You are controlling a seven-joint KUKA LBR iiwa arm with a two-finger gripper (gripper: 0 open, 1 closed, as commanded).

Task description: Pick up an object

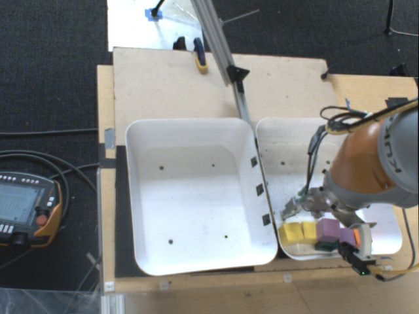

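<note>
A flat brown board (275, 87) lies on the worktop (366, 87) by its back edge. A small yellow and blue tool (200, 54) rests at the board's back edge.

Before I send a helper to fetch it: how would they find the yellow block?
Of the two white bins, go to the right bin, the one the grey and orange arm hangs over. Look at its near edge, just right of the wall between the bins. The yellow block lies there, pale and square, left of a purple block.
</note>
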